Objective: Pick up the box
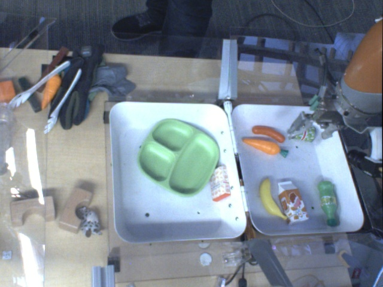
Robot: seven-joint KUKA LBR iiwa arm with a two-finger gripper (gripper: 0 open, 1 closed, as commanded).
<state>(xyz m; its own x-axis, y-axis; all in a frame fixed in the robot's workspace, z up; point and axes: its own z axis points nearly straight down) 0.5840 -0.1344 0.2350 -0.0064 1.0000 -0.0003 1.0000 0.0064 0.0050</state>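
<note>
The box (292, 202), a small juice-type carton printed in orange and white, is seen lying flat in the right bin (350, 178), toward that bin's near edge. It is flanked closely by a banana (270, 200) on one side, which appears to touch or nearly touch it, and by a green bottle (328, 203) on the other side, set a little apart.

The pincer (311, 124) is placed at the far side of the same bin, well apart from the box, above a small white and green item (305, 134) whose kind cannot be made out. Whether its fingers are spread or closed cannot be told, and nothing can be confirmed as held.

For the step to be done well, the pincer should be carried across the bin, over the carrot (263, 145) and the sausage (268, 133), until it is centred over the box. The fingers should be aligned across the carton's narrow width, so that one finger is let down into the gap toward the bottle and the other between carton and banana. The banana side is judged the tight one; a slight offset toward the bottle would probably be safer. A straight descent and firm closure are advised before lifting.
</note>
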